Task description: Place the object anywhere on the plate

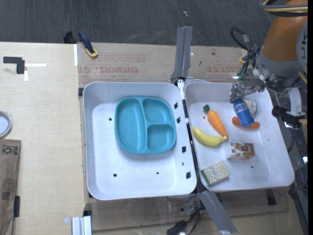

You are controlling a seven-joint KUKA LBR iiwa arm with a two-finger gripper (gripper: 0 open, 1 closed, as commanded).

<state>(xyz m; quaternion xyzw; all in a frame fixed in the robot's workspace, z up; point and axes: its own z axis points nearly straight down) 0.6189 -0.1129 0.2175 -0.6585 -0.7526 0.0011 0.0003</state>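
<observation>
**Blue bottle just under the gripper in the right bin, plate in the left bin**

Nearest the camera, at the front of the right bin [274, 177], a small green-and-white carton [215, 173] lies tilted close to the front-left corner. Just behind it and to the right sits a small brown-and-white carton [241, 151]. Further back, a yellow banana [209, 138] lies near the bin's left wall, and an orange carrot [216, 122] with a green top lies slantwise just behind it, its lower end close to the banana.

In the left bin [98, 175], the blue plate [145, 125], divided into three compartments, rests about in the middle, with nothing on it. It is well apart from the things in the right bin, across the divider between the two bins.

Towards the back right of the right bin, a blue bottle [242, 112] lies tilted, its lower end over a small orange object [247, 125] and a pale round thing just beside its upper right. The gripper [241, 93] hangs directly above the bottle's upper end, very near or touching it; from this slant it cannot be told whether the fingers are spread or closed, nor whether the bottle is between them. The bottle appears to rest low in the bin rather than lifted.

Behind the gripper, the grey arm with its orange band [286, 18] rises at the right rear of the surface [39, 97]. At the far back edge, a blue-and-yellow clamp [88, 45] lies on the cardboard sheet.
</observation>
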